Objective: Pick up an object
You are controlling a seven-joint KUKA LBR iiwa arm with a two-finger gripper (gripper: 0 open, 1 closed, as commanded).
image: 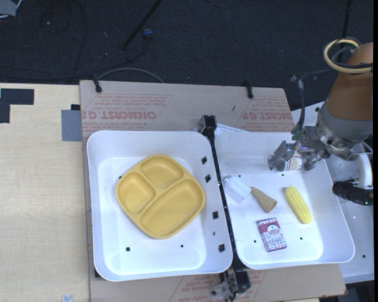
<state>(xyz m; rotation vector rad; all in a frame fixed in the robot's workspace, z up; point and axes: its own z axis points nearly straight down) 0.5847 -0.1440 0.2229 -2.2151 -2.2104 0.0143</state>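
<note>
Camera view: your gripper (294, 158) hangs over the right bin (340, 244), above the corn (298, 204); you can't tell its grip state.

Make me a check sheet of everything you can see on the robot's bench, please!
Surface: two white bins side by side, left bin and right bin, on a cardboard sheet.
Job's things: in the right bin, a yellow corn cob, a red packet, a brown cone-shaped piece and a small white piece. In the left bin, a yellow divided plate.
Clutter: nothing seen.
Gripper: gripper over the right bin's far side; something small and pale is at its tip, too unclear to name.
Cables: dark cables on the floor behind.
Surroundings: wooden tabletop on the left.
</note>
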